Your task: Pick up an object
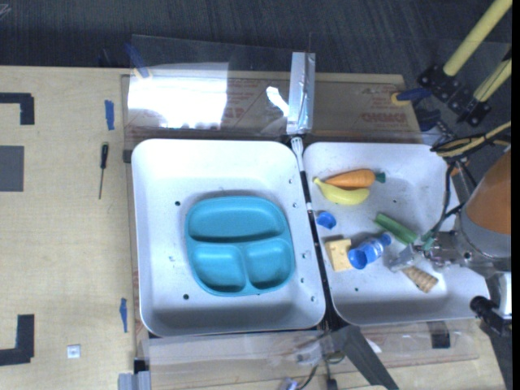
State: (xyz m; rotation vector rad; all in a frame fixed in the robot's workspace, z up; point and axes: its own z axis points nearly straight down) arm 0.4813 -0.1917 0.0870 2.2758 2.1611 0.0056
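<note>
One fixed camera looked down at a slant on the table (pixel 57 242) from above, taking in both white bins (pixel 154 218) whole, with the arm (pixel 491 210) entering at the right edge.

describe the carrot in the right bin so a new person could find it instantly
Look at the right bin of the two white ones, at its far end near the divider. The carrot lies there on its side, resting against a yellow banana. It is the only orange item, with a small green tip pointing right.
</note>
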